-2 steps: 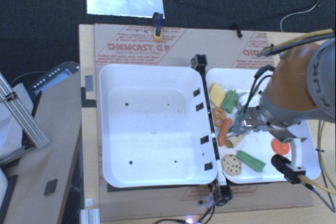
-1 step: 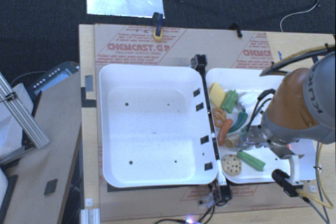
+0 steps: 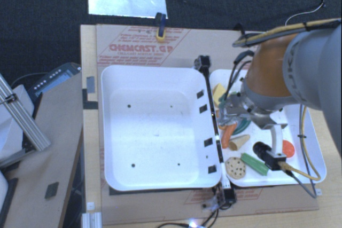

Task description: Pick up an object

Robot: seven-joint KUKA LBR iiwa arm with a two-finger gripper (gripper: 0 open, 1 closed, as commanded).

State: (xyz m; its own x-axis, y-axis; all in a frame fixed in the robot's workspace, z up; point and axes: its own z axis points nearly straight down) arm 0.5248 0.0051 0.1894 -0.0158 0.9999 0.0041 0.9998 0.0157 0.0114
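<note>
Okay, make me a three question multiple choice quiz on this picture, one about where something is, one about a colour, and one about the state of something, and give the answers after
1. Where does the cookie lie?
A. In the left bin
B. At the near left corner of the right bin
C. On the bench outside both bins

2. What colour is the stick next to the cookie?
A. Green
B. Blue
C. White

3. Where is the gripper now?
A. Over the left bin
B. Off past the bench's far edge
C. Low over the toys in the right bin

Answers:
1 B, the cookie sits in the right bin, by the divider and the near wall.
2 A, the stick is plainly green.
3 C, the wrist reaches down above the carrot and cone.
</note>
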